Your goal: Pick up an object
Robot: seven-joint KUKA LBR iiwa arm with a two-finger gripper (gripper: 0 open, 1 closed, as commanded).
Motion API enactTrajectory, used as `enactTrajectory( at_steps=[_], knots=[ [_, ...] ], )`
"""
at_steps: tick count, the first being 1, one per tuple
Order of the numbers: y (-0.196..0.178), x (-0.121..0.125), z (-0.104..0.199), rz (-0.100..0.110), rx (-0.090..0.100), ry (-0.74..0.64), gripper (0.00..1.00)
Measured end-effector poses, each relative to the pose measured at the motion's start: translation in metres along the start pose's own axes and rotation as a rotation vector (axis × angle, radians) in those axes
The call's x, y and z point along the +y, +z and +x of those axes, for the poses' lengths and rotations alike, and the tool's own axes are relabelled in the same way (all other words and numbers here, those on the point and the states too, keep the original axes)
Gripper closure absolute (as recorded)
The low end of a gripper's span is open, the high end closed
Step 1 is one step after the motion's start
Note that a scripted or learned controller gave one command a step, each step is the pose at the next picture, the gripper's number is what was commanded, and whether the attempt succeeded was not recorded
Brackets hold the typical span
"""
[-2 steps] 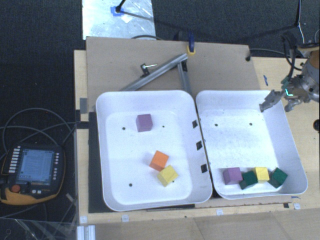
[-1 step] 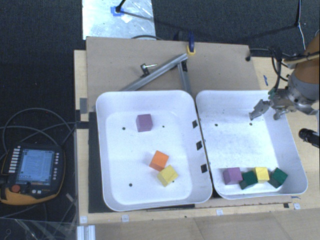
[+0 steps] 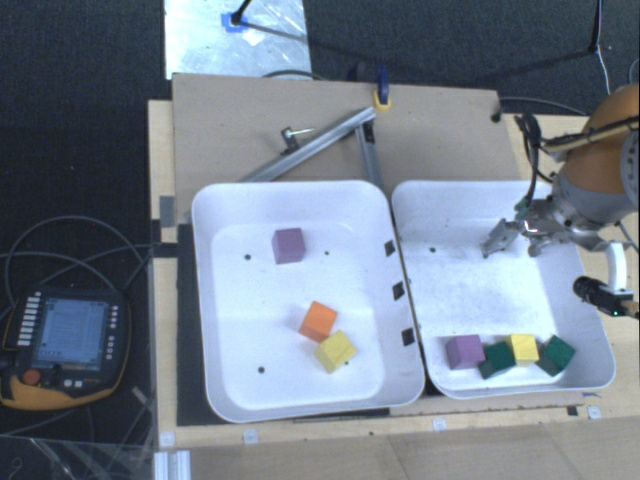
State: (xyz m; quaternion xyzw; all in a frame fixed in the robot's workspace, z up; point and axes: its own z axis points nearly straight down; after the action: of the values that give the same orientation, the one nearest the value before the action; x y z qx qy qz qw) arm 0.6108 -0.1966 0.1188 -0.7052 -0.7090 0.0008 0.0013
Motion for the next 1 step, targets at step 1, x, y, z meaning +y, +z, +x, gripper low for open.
enactTrajectory(
  at_steps=[1],
  knots=[
    [0.0294,0.0006,0.0,-0.003,-0.001,0.001,0.0]
  ],
)
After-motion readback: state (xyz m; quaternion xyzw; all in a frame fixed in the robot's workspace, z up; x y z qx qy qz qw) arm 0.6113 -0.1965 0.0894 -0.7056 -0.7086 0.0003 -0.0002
